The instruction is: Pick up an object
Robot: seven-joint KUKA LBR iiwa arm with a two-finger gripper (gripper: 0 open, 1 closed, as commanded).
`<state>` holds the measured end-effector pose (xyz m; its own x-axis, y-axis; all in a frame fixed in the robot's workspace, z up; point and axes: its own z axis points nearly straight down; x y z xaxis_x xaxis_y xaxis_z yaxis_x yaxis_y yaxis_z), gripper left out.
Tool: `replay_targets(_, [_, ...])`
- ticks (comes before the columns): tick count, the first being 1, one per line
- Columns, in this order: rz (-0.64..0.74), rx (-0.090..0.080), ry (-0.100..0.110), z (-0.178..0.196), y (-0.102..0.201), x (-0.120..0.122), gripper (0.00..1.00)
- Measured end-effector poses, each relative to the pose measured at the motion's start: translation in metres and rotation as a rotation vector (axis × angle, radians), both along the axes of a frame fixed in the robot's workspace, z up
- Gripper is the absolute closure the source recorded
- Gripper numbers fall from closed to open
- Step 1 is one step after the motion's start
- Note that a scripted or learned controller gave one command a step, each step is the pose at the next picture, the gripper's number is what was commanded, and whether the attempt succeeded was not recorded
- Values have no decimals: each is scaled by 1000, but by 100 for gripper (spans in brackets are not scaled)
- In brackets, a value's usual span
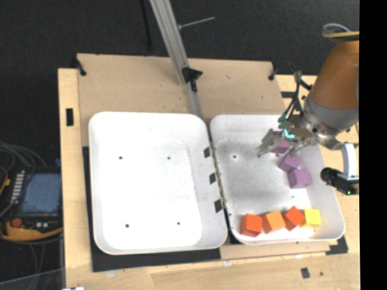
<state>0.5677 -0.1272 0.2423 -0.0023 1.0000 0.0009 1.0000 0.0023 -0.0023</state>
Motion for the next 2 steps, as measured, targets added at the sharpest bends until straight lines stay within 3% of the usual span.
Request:
replay_targets(1, [-2, -1, -4, 2, 0, 1, 0])
replay_targets(2, [-5, -3, 2, -42, -8, 0, 0])
